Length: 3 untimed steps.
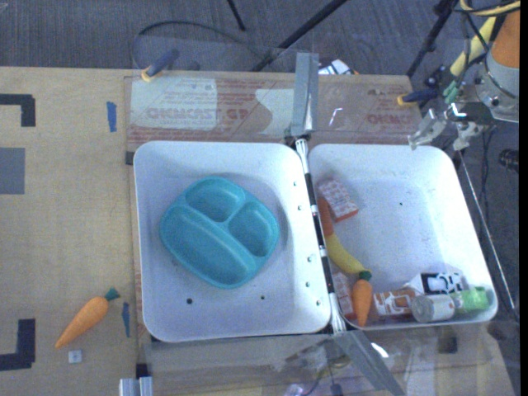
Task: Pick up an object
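My pincer (441, 126) hangs spread and holding nothing above the right bin's (429, 190) far right corner, well apart from the banana (345, 256) and carrot (361, 299) along its left wall.

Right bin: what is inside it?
Along the right bin's left wall lie a red-and-white packet, a banana and a carrot. By the near wall lie a bottle and a carton. Anything beneath them is hidden.
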Each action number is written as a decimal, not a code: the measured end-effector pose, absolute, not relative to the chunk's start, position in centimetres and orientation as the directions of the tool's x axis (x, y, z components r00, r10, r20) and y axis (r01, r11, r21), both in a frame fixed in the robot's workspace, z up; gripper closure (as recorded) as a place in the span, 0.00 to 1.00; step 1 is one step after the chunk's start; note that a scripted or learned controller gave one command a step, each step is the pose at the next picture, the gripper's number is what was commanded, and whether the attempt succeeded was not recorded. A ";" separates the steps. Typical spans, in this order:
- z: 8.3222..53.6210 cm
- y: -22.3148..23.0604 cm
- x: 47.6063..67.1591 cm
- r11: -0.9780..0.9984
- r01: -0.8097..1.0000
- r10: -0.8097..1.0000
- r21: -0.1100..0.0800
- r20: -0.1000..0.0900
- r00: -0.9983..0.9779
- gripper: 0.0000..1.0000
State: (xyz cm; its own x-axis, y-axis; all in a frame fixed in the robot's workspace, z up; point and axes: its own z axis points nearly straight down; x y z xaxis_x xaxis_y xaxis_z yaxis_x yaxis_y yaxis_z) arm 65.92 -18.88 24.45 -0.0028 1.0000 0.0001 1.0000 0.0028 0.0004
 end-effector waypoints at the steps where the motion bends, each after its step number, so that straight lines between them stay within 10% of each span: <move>1: 9.2 -20.9 66.4 0.368 0.930 0.930 -0.013 0.023 -0.368 0.00; 2: 17.3 -22.1 66.9 0.370 0.929 0.929 0.004 -0.004 -0.370 0.00; 3: 10.8 -18.2 66.0 0.334 0.942 0.942 0.002 -0.001 -0.334 0.00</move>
State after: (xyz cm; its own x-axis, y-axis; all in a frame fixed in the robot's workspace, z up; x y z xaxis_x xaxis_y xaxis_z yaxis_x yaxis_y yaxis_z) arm 65.96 -18.16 10.81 -0.3342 0.9425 -0.0012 0.9425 0.3342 0.0024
